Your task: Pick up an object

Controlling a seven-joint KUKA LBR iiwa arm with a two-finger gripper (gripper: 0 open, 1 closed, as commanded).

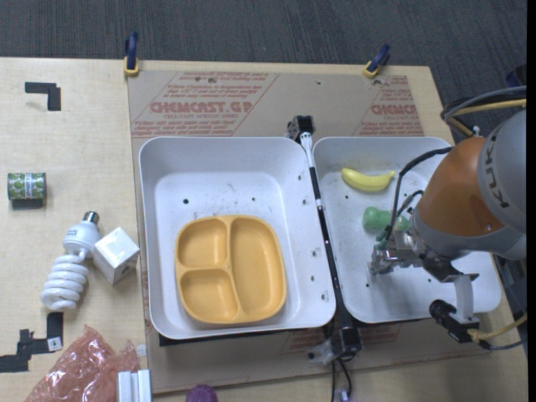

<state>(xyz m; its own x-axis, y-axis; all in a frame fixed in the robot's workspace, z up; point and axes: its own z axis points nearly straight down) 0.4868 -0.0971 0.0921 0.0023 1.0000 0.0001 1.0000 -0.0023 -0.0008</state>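
Gripper (387, 258) hangs low in the right bin (352, 291), just below a green object (377, 219) — whether its jaws are parted or closed I cannot tell. A banana (367, 179) lies farther back — apart from both.

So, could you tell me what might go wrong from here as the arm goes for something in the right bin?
The gripper sits low in the right bin, just below the green object, so it may close on nothing. The arm hides part of that object, so its shape is uncertain. A sweep could also knock the banana nearby.
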